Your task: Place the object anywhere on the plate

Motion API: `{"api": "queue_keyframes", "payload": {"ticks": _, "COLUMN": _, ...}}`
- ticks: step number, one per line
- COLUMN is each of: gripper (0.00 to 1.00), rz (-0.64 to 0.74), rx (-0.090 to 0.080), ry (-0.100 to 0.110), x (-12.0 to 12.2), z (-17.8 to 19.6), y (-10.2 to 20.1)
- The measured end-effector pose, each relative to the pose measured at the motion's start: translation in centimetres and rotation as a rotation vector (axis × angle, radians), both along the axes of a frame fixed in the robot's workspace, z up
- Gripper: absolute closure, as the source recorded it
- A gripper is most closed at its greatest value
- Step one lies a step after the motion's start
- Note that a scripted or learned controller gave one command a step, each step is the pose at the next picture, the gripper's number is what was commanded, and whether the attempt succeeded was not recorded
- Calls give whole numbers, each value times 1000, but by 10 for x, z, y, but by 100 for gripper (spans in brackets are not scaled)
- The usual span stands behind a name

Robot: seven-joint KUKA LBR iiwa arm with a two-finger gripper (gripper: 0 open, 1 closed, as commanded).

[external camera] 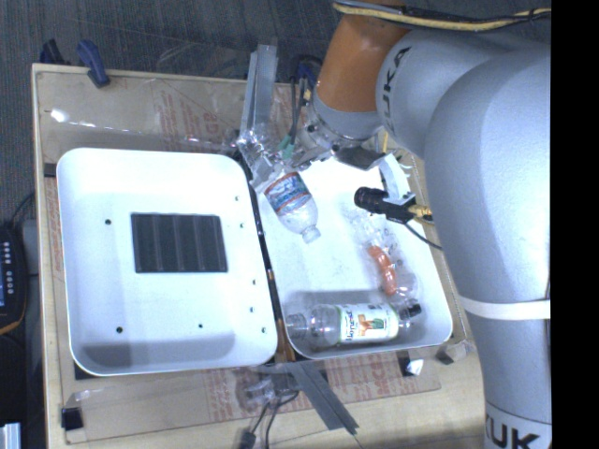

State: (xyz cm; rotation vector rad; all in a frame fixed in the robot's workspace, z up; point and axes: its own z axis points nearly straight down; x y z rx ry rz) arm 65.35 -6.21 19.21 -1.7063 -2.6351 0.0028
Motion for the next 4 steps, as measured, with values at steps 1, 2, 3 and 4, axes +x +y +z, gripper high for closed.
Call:
{"api": "queue_keyframes", "payload": {"ticks": 1, "gripper": 100, "rz": 362, "rx": 0, "ry": -4, "x": 3, "z": 48, "y": 81}}
{"api": "queue_keyframes", "payload": {"ticks": 2, "gripper": 100, "rz": 871, "rx": 1, "ry": 0, "x": -49, "z": 57, "y": 148}}
{"api": "queue_keyframes", "payload": {"ticks": 3, "gripper": 100, "rz": 1029, "rx": 2, "ry": 1, "x": -22, "z": -1, "y": 87}}
{"api": "queue_keyframes", "payload": {"ticks": 4, "gripper": 0, "rz": 1029, "rx": 2, "ry": 0, "x": -22, "z": 0, "y": 87}}
